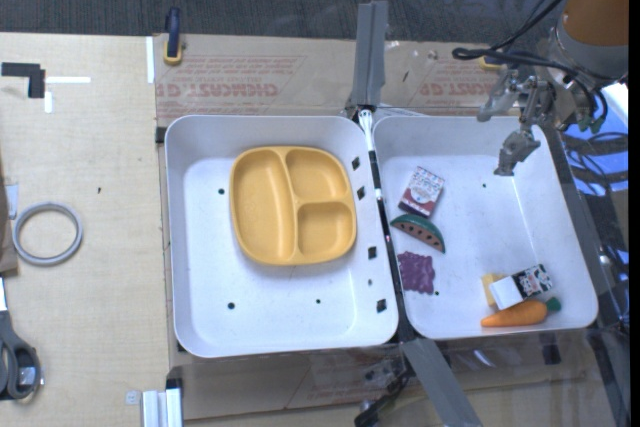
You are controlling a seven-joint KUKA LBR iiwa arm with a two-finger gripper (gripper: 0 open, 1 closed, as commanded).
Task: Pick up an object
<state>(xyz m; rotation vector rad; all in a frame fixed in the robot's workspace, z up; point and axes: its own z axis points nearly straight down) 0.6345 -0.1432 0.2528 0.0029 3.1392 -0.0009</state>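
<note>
The left bin (200, 315) held a yellow divided plate (293, 205), while the right bin (470, 320) held a small red carton (423, 192), watermelon slice (418, 230), purple grapes (416, 272), carton (521, 286) and carrot (515, 315), beneath an empty gripper (512, 153).

light: bright, even | shadows: soft, faint | glare: mild on white bins (190, 315) | focus: sharp

Yellow plate (293, 205), orange carrot (515, 315)
</note>
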